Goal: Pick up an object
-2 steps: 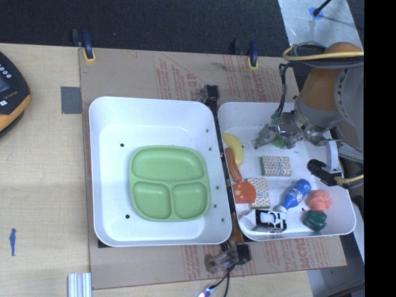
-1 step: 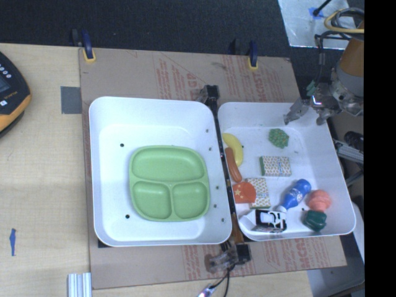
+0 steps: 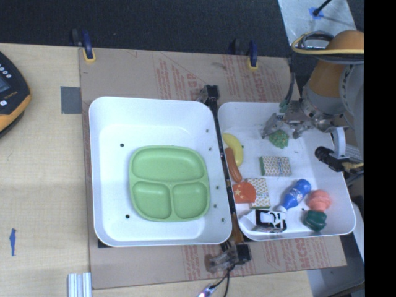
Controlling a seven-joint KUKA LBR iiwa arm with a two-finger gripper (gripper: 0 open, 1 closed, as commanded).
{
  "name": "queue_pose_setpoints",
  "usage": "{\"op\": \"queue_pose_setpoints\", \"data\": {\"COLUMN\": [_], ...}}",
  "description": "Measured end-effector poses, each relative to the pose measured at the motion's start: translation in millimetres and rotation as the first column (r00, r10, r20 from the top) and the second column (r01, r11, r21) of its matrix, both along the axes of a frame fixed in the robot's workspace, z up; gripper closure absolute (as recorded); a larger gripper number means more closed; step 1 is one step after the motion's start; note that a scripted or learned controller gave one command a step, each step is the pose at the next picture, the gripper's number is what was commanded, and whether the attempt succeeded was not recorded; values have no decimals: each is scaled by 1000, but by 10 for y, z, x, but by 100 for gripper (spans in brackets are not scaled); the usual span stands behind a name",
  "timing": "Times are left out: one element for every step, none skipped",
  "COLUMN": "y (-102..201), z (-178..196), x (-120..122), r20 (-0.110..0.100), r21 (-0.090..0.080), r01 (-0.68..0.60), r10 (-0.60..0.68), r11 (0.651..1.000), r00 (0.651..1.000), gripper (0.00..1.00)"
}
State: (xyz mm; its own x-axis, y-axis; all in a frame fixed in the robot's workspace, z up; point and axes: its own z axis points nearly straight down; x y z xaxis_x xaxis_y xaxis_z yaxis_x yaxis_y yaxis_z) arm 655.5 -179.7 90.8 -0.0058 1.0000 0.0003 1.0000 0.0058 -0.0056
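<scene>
Arm (image 3: 337,73) cut by right edge; green object (image 3: 279,139) partly under fingers (image 3: 272,127).

Robotics lab, test bench setup. Wooden bench (image 3: 43,184) topped with cardboard sheet (image 3: 154,73), held at far edge by blue clamps (image 3: 88,48). Two white bins (image 3: 102,184) side by side on cardboard, joined by black clips (image 3: 211,93) at far and near ends. Yellow-black handheld controller (image 3: 9,98) at bench's left edge. Grey tape patch (image 3: 70,99) beside left bin. Dark carpet floor (image 3: 154,11) beyond bench. Grey arm with orange band (image 3: 343,48) at right.
</scene>
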Motion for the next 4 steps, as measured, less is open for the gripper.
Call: {"op": "queue_pose_setpoints", "data": {"y": [-18, 500, 1177, 1172], "z": [152, 309, 1020, 1013], "x": [25, 10, -364, -369], "r20": [6, 2, 3, 1], "r21": [-4, 0, 0, 0], "r01": [-4, 0, 0, 1], "r10": [4, 0, 0, -1], "r11": [1000, 1000, 1000, 1000], "r00": [1000, 1000, 1000, 1000], "gripper": [100, 100, 100, 0]}}
